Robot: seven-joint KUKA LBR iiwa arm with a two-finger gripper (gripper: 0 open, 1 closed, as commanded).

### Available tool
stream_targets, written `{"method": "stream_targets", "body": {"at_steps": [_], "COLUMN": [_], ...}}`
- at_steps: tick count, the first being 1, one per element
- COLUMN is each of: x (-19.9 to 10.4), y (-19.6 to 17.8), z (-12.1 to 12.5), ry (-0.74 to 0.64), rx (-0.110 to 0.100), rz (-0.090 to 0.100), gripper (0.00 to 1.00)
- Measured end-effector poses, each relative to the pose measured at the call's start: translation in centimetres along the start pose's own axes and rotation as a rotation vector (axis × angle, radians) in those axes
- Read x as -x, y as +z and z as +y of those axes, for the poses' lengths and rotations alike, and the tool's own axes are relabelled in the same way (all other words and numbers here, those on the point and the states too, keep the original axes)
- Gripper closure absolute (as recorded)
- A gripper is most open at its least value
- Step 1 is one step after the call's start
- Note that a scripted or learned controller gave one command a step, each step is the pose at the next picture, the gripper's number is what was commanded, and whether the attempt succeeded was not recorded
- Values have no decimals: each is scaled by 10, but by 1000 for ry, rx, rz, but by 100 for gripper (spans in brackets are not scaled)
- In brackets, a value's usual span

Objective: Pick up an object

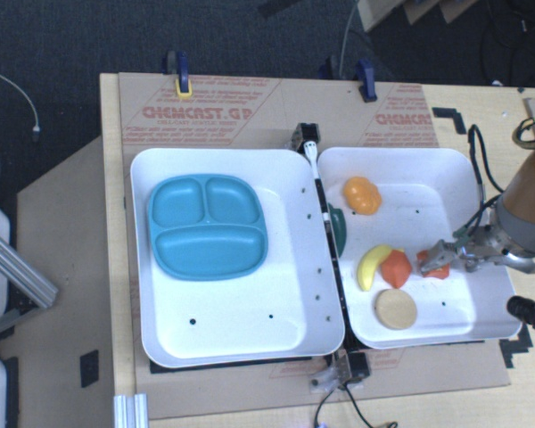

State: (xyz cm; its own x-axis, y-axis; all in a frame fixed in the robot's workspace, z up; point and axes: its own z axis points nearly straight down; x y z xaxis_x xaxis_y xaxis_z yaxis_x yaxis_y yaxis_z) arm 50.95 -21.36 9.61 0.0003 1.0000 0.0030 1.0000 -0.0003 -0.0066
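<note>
at the far left of the bench the left bin (227, 328) held a blue divided plate (209, 226), set toward its upper left corner, with the rest of the white floor bare around it. a black divider strip (323, 230) ran between the two bins, and a dark green object (338, 228) sat tucked against the left wall of the right bin (428, 172), partly hidden by that edge.

moving right, an orange fruit (362, 195) lay in the upper part of the right bin, well apart from the others. below it a yellow banana (371, 266) leaned beside a red-orange round piece (395, 268), the two touching. just under them a flat tan disc (396, 309) rested on the bin floor, close to the near wall.

further right, a small red object (434, 268) lay just beside the red-orange piece, and the gripper (439, 258) was right on it, its fingers pointing left from the grey arm (517, 212) that came in from the right edge. the red object sat at the fingertips, seemingly between and under them, but from where i stood i could not tell whether the fingers were spread or closed, or whether they truly held it.
</note>
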Motion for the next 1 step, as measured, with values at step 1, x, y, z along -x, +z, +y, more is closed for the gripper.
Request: {"method": "stream_targets", "body": {"at_steps": [1], "x": [-1], "y": [12], "z": [0], "ry": [-1], "rx": [3], "rz": [-1], "gripper": [0]}}
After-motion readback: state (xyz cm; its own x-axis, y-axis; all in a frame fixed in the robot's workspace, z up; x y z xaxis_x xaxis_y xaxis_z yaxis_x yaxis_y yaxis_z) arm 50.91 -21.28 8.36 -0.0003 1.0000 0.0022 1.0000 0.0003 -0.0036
